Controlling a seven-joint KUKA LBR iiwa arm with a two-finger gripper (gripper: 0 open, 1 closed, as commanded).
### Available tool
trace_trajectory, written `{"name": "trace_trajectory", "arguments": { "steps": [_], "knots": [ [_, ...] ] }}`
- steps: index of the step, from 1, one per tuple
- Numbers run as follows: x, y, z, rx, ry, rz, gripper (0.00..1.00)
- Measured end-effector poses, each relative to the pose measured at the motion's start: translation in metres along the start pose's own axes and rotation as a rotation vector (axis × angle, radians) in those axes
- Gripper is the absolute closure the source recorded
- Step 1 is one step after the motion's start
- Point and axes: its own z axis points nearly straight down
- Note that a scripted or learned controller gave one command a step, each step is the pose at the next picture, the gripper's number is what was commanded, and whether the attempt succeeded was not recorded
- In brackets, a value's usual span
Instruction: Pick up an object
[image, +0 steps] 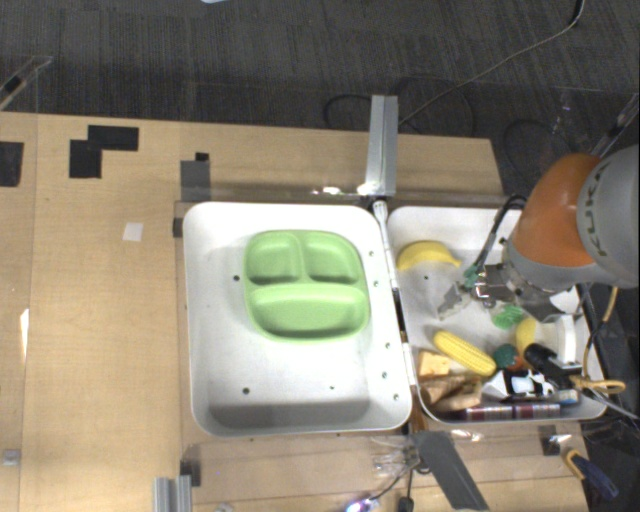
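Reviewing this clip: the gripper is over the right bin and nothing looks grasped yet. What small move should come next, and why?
Probably a short descent straight down. The gripper hangs over a bare patch of the right bin, between the yellow banana-like toy and the corn cob, with nothing seen between its fingers. A slight shift toward the corn cob before lowering would likely give it something to close on.

Pale green for the divided plate (303, 283) inside the white left bin (215, 330). Right of that plate, in the white right bin (455, 222): a yellow banana (426, 255), a yellow corn cob (464, 351), a small green piece (508, 316). Orange band (552, 225) on the grey arm (612, 215).
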Motion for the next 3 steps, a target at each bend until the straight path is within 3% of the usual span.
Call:
{"name": "trace_trajectory", "arguments": {
  "steps": [1,2,3],
  "knots": [
    [0.005,0.073,0.008,-0.007,-0.001,-0.109,0.0],
    [0.014,0.105,0.009,0.025,-0.003,-0.019,0.0],
    [0.017,0.105,0.001,0.025,-0.001,-0.024,1.0]
  ]
}}
